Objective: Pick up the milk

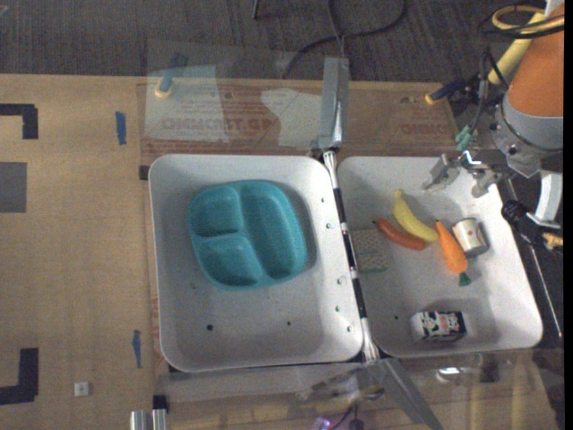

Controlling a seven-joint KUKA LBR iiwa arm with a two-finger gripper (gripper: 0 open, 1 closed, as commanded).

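Observation:
The milk [438,325] is a small white carton with a dark printed side, lying on its side near the front edge of the right bin [510,330]. My gripper [461,172] hangs at the bin's back right corner, well behind the carton and apart from it. Its two fingers stand spread, and nothing is between them. The orange band of the arm [537,70] shows above it at the right edge.
In the right bin lie a yellow banana [412,217], a red chilli-like piece [400,235], an orange carrot [452,249], a small silver can [469,236] and a grey-green pad [370,251]. The left bin [179,330] holds a teal divided plate [250,232].

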